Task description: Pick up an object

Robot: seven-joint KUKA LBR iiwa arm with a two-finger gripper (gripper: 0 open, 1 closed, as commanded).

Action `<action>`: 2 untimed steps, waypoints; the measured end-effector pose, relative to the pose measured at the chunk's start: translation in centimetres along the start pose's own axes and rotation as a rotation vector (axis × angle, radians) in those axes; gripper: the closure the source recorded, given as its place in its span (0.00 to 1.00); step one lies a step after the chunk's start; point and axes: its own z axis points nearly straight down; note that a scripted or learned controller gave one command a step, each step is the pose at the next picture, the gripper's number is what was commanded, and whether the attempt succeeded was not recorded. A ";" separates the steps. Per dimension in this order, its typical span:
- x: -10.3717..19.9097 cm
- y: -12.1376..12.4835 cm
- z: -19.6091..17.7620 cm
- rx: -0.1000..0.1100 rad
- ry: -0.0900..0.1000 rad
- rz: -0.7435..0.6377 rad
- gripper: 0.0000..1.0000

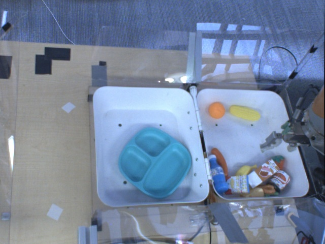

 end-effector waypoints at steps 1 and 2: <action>-0.9 0.7 -12.9 -0.004 -0.002 -0.438 0.00; 0.5 6.0 -3.4 -0.001 0.000 -0.007 0.00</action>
